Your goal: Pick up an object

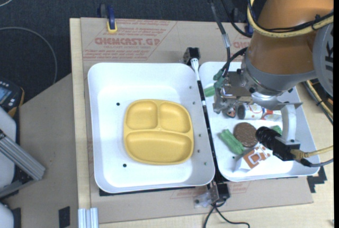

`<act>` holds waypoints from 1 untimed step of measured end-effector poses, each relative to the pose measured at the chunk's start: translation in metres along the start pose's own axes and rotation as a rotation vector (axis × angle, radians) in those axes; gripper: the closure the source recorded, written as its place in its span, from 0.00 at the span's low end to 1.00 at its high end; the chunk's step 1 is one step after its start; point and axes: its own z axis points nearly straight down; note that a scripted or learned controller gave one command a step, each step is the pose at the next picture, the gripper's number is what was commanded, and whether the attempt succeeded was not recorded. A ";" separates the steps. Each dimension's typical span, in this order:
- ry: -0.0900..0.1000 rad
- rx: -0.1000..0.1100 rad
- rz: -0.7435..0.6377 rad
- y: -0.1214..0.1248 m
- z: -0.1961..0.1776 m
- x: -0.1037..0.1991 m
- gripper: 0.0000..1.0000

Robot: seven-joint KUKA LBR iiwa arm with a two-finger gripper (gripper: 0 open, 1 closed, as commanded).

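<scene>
Two things dominate the scene: the bench (132,42), covered by a brown sheet, and the arm (288,26) that leans in from the right. The sheet reads "CHEMCAST G.P" in red at the far side, and the smaller lines under it are too fine to read. On the sheet sit the left bin (100,116), which holds a yellow plate (158,131) with three compartments, and the right bin (233,173), which holds the small things.

The end effector (229,100) hangs low over the far left part of the right bin; whether it is wide or narrow cannot be told. Just near of it lie a brown disc (244,133), a green stick (230,140) touching the disc's left edge, an orange-and-white packet (257,157) and a small tube (254,112). Print on the packet and tube is unreadable.

The cluster is tight, so a good pick would probably single out one piece, such as the green stick, and close across its narrow width.
</scene>
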 end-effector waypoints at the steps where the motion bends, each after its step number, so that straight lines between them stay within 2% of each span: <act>1: 0.003 -0.017 0.001 0.000 -0.181 -0.015 1.00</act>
